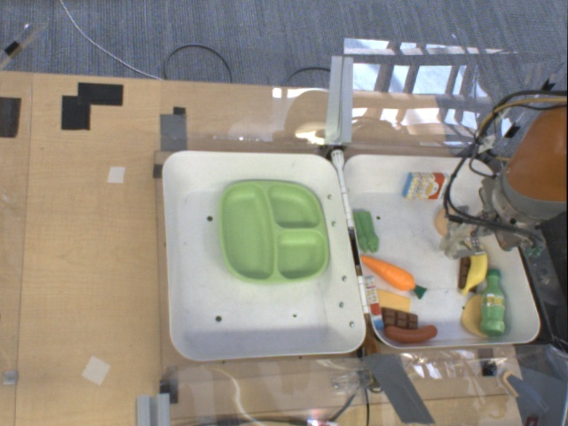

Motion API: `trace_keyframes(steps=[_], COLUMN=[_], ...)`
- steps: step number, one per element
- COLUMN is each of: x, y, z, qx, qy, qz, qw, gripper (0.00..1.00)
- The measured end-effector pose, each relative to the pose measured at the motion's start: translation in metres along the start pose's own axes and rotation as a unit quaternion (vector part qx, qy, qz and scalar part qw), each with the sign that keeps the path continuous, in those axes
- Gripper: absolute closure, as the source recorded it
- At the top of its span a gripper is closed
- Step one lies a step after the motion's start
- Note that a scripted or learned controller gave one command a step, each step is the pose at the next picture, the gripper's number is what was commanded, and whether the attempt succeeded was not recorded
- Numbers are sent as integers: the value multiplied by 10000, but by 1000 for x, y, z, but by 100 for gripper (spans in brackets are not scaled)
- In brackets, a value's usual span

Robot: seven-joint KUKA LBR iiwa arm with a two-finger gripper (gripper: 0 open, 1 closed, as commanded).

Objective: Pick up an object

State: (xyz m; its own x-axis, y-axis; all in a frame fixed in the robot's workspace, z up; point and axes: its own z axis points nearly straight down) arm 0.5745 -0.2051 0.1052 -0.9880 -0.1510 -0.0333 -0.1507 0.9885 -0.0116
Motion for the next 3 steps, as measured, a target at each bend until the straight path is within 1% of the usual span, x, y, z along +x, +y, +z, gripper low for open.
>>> trace_keyframes(steps=[1,2,3], x=[-16,-56,-54], y=[5,48,46], z=[-47,-83,-82], qx=[-52,-58,-57], qy=[101,93,106], qz=[-1004,-680,-659], qw=[9949,9976,9978], gripper=[100,100,0])
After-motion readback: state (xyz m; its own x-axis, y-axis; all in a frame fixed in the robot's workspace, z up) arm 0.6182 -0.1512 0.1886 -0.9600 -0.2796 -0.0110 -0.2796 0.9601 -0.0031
